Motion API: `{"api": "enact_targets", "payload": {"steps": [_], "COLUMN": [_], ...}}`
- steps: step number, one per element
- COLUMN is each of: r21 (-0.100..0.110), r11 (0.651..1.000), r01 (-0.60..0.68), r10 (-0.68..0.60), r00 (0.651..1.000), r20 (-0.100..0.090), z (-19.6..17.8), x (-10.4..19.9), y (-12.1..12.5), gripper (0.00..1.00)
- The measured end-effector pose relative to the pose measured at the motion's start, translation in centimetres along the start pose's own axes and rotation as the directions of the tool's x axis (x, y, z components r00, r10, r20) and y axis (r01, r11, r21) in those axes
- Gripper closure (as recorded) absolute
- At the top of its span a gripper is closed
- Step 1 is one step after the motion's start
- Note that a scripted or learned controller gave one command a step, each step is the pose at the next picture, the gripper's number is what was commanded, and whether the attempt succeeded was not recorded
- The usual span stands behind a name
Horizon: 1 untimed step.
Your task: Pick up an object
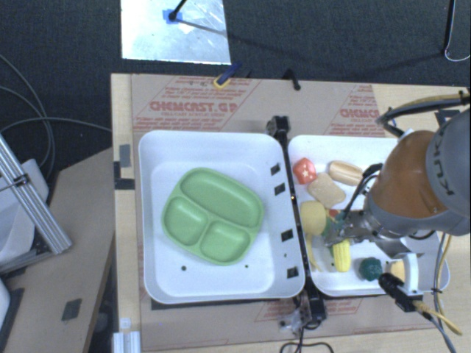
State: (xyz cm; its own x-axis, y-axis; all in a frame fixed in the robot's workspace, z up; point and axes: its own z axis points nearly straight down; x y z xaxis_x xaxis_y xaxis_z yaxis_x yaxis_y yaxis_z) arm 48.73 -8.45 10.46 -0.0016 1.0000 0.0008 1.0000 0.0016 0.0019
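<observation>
We see the end effector (pixel 337 235) low in the right bin (pixel 309 147), over the corn (pixel 341 255) beside a yellow fruit (pixel 313 216); whether it grips anything we cannot tell. A green plate (pixel 212 215) lies in the left bin (pixel 154 197).

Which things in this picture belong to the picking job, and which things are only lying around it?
Part of the job:
- gripper, low in the right bin
- corn cob
- yellow piece
- tomato
- hot dog bun
- beige slice
- dark green piece

Just lying about:
- green divided plate in the left bin
- shiny sheet on the floor
- cables
</observation>
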Motion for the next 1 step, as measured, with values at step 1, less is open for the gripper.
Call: {"api": "enact_targets", "payload": {"steps": [1], "r21": [-0.011], "r11": [1.000], "r01": [0.010], "r10": [-0.010], "r00": [1.000], "r20": [-0.001], "z": [-8.45], "x": [5.41], "y": [4.94], "gripper": [1.00]}}
